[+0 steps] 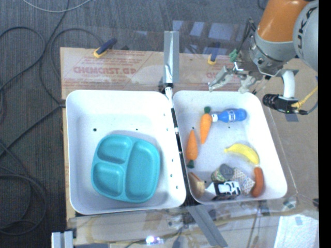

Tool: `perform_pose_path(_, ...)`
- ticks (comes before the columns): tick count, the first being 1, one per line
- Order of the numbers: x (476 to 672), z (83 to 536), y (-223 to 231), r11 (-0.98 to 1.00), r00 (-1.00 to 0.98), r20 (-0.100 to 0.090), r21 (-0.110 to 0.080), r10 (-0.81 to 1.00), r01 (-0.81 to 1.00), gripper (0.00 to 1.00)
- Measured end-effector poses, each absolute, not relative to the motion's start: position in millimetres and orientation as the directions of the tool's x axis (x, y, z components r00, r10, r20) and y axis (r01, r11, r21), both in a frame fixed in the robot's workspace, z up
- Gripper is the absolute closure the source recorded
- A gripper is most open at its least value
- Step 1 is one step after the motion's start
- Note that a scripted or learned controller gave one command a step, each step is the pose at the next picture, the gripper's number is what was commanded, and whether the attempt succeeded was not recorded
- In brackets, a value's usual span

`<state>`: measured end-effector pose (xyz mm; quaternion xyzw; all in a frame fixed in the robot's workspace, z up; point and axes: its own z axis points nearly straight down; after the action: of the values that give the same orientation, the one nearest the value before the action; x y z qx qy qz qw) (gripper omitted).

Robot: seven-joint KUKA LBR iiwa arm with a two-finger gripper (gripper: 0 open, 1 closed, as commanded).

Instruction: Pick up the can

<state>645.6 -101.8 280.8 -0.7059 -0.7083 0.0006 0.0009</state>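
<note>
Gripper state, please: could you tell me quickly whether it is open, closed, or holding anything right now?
Gripper: open, holding nothing, above the far rim of the right bin, away from the can.

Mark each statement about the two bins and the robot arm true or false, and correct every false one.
1. The teal divided plate lies in the left bin. True.
2. The gripper is holding the can. False: it hangs above the far rim of the right bin, and the can lies at that bin's near edge.
3. Two carrots lie in the right bin. True.
4. The banana lies on the plate. False: it lies in the right bin.
5. The blue bottle stands upright. False: it lies on its side.
</note>
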Motion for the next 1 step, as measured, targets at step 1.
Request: perform_pose_path(1,631.1,160.4,-120.1,-0.139,0.139,-0.003,-0.004,0.99,0.99,0.0)
